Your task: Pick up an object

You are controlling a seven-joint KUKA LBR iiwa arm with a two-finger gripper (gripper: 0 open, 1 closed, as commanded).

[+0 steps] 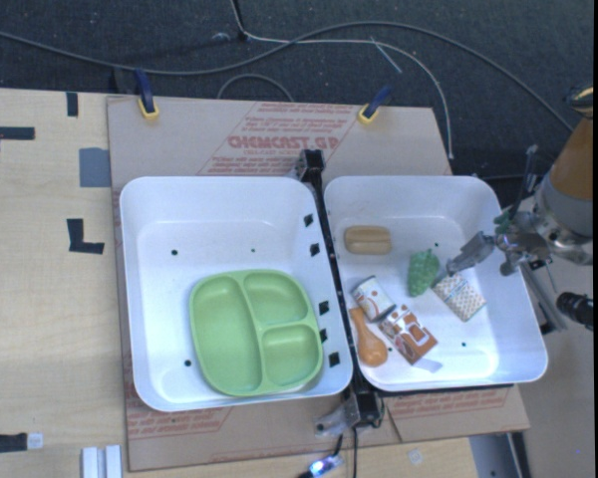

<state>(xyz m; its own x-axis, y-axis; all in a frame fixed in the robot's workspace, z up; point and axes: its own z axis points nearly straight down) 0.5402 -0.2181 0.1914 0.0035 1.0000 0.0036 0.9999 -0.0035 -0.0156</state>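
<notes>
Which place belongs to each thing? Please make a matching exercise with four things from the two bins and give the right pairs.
Things:
1. light green plastic divided plate
2. tan bread-roll shaped toy
3. dark green crumpled object
4. orange plastic spoon

Places:
A. right bin, near its back wall
B. left bin, toward the front
C. right bin, front, close to the divider between the bins
D. right bin, middle, just left of the gripper

Pairs: 1-B, 2-A, 3-D, 4-C
</notes>
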